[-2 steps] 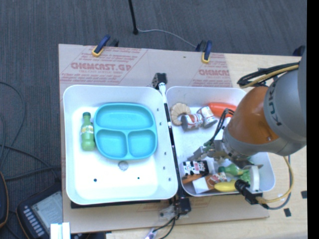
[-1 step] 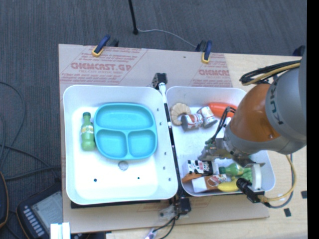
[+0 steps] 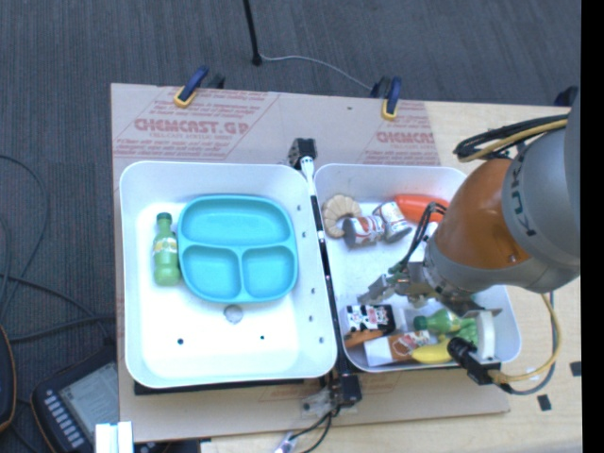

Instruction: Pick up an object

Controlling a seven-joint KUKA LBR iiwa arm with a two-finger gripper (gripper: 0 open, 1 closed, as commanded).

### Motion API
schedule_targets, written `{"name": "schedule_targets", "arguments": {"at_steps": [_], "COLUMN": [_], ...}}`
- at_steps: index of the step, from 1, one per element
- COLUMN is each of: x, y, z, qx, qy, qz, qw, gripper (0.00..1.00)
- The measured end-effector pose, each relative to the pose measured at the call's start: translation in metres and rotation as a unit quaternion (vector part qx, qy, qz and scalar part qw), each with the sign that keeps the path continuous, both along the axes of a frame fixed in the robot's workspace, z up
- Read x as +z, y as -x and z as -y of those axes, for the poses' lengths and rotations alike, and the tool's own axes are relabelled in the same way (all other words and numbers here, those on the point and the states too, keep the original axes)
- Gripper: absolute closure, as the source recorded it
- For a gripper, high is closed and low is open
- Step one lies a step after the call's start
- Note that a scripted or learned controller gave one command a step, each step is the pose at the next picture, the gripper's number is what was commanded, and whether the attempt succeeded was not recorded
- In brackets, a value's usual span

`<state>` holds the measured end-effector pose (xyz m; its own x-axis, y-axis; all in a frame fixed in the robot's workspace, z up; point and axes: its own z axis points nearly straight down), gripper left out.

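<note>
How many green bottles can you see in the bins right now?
2. One green bottle lies in the left bin, beside the blue tray. Another lies in the right bin, by the gripper. The arm may hide more.

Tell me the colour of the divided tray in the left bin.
Light blue: the divided tray, seen in the camera view.
</note>
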<state>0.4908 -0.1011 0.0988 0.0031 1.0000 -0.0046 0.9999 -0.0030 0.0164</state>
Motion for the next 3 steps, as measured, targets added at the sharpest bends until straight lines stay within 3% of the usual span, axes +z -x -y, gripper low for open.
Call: {"name": "schedule_targets", "arguments": {"at_steps": [1, 2, 3], "x": [0.010, 0.010, -0.011], "y": [0.000, 0.000, 0.002], "z": [0.000, 0.000, -0.004], "qx": [0.000, 0.000, 0.001], "qy": [-0.0003, -0.0001, 0.0003], "qz": [0.000, 0.000, -0.002], "qw": [1.0000, 1.0000, 1.0000], "gripper": [1.00, 0.00, 0.00]}}
